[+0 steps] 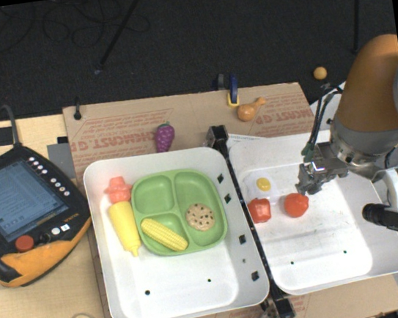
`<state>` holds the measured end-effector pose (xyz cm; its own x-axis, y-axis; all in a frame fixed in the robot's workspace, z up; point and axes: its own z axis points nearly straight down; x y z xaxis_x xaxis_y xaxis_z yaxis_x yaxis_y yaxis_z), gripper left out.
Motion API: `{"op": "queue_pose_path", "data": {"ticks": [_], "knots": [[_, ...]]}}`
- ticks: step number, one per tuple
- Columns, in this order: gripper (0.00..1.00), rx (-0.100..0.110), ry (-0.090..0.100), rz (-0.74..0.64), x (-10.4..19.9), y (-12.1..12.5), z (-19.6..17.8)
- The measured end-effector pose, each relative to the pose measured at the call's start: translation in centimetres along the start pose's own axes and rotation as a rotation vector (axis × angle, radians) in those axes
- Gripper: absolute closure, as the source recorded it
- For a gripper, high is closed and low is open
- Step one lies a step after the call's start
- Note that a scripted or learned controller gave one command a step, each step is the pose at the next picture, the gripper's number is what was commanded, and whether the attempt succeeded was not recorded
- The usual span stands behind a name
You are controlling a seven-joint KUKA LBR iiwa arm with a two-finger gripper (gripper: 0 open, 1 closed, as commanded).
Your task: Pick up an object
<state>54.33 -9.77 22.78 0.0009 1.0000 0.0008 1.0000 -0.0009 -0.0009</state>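
The gripper (312,179) hangs low over the right bin (362,256); I cannot tell its state. A red tomato (296,204) lies just below-left of it, nearly touching. Further left sit a red block (259,211) and a small yellow piece (263,184).

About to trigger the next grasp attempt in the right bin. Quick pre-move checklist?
1. Hand over the right bin: ok.
2. Target near the hand: red tomato just below it: ok.
3. Nothing held already: cannot tell.
4. Neighbours clear of the target: red block apart from the tomato, yellow piece further up: ok.
5. Hand centred over the tomato: not ok, it sits up and right of it.
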Motion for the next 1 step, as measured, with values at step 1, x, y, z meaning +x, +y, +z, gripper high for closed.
{"op": "queue_pose_path", "data": {"ticks": [1], "knots": [[1.0, 0.006, 0.002, -0.002, 2.95, -4.73, 0.85]]}}
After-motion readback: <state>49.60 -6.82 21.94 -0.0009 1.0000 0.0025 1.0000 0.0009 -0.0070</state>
